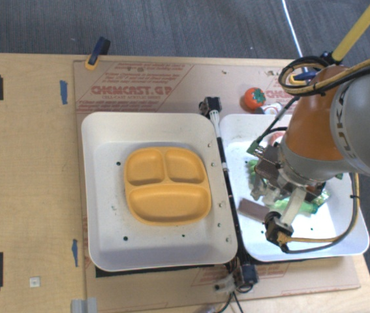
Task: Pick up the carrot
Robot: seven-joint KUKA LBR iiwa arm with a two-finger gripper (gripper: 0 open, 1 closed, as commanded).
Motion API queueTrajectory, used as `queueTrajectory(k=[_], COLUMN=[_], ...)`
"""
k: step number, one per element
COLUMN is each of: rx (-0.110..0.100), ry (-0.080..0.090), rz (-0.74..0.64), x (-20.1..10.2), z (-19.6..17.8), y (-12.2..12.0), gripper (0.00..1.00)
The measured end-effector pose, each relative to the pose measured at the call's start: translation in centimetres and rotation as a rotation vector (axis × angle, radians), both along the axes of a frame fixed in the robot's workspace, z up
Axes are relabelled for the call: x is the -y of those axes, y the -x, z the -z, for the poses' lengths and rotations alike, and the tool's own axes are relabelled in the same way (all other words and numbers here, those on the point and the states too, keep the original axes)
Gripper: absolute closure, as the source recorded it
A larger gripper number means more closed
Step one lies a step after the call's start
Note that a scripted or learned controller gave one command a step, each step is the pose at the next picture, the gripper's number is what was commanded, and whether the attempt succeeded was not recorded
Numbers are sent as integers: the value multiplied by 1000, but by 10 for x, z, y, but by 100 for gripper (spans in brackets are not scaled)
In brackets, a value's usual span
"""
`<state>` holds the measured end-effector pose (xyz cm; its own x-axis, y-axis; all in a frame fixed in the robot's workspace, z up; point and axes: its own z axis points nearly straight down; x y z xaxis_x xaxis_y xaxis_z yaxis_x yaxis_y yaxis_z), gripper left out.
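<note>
My gripper [263,186] reaches down into the right bin [344,243], near its left-middle part, under the grey arm with the orange band [314,126]. Green pieces [315,201] lie under and around the gripper, and the arm hides much of the bin's contents. A small orange-red object with a green top [253,98] sits on the board just behind the right bin, outside it. I cannot make out a carrot shape among the covered items.
The left bin [100,175] holds a yellow divided plate [168,184]. A flat brown piece [252,209] lies in the right bin near its left wall. A black clamp [209,105] stands between the bins at the back. A yellow cable [308,241] loops along the right bin's front.
</note>
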<state>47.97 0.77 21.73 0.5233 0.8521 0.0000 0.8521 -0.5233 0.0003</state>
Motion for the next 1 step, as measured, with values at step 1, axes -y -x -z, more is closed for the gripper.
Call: queueTrajectory(k=[1], rx=[-1], ry=[0], rz=[215], x=[1], z=[-30], y=[0], gripper=[100])
